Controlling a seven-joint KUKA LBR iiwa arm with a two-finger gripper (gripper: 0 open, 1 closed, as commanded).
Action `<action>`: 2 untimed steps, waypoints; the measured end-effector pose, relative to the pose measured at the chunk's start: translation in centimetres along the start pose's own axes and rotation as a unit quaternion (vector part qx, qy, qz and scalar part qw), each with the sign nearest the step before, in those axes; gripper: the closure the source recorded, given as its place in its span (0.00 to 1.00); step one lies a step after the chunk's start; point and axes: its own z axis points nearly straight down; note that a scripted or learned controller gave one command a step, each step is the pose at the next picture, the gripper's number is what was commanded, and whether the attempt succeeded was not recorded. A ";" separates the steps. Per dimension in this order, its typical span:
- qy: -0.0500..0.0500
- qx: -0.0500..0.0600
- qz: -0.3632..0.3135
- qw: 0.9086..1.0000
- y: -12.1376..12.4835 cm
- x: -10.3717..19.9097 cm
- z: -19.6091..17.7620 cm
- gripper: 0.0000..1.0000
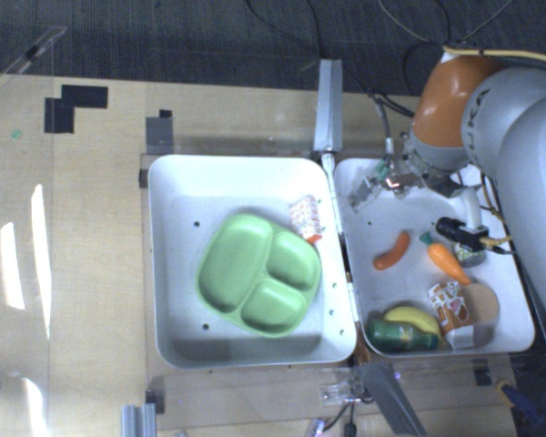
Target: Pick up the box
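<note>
The bench [91, 271] is pale wood, smooth and a bit shiny, with bright streaks of light on its 9 o'clock side. Some black tape marks [73, 106] sit near the 10 o'clock corner. Behind the bench, along the 12 o'clock edge, the floor [164, 16] is dark and ribbed, and thin black cables [287, 12] loop over it. Two white bins sit side by side, with a grey metal bar [328, 107] standing up between them at the far end. The left bin [173, 335] holds a green plate with three sections [259, 273] near its middle. A small crinkly snack packet [305, 217] lies at about 1 o'clock from the plate, just beside the bin's right wall. The right bin [369, 235] holds more things. The box [448, 304], a small carton with red and white print, lies near the 5 o'clock corner of this bin, touching a brown round thing [480, 306]. Beside it at 9 o'clock are a yellow banana [409, 317] and a dark green bottle [402, 337]. An orange carrot [448, 262] lies just above the box, and a little sausage [392, 250] sits near the bin's middle. The big grey arm [519, 144] with its orange band comes in from 3 o'clock. The gripper [375, 188] hangs over the 11 o'clock corner of the right bin, well apart from the box. I cannot tell how it is set.
</note>
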 end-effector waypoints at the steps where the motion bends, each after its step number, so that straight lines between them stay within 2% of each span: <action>1: -0.002 -0.003 0.012 1.000 0.3 0.6 -11.7 0.00; 2: -0.001 -0.002 0.086 0.996 -2.9 -3.0 0.1 0.00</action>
